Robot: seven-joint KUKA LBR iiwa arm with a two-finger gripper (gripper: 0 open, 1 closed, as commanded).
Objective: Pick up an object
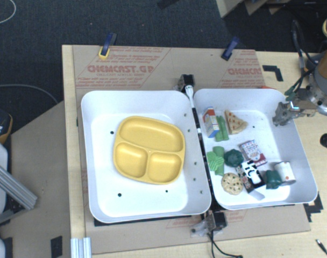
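Note:
The right bin [298, 138] holds several small toys. A pizza slice [236, 122], a red and white carton [209, 120] and a green strip [222, 129] lie near its back left. A green leafy piece [216, 160], a dark green lump [233, 157], a pink packet [251, 150], a cookie [232, 183], a black and white piece [250, 174] and a white cylinder [282, 173] sit toward the front. My gripper [282, 115] hovers over the bin's right rim at the back, apart from all the toys, with nothing seen in it.
A yellow divided plate [149, 149] lies in the left bin [99, 122]. Both bins rest on a cardboard sheet [153, 63] held by clips at the back. Cables run near the arm at the right edge.

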